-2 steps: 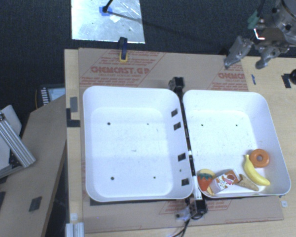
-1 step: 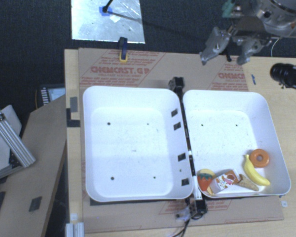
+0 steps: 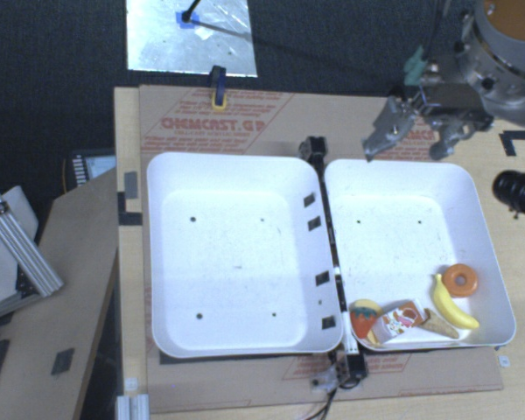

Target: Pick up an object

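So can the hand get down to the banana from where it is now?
Probably yes. The hand hangs above the right bin's far rim, and the banana lies uncovered near the front, though a donut touches its top end.

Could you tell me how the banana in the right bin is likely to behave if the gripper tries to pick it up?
The banana looks like a smooth, curved toy, so it is probably stiff and light but may slip or pivot between fingers. It lies flat beside the orange ring, close to the right bin's near corner, so a push would likely jam it against the wall.
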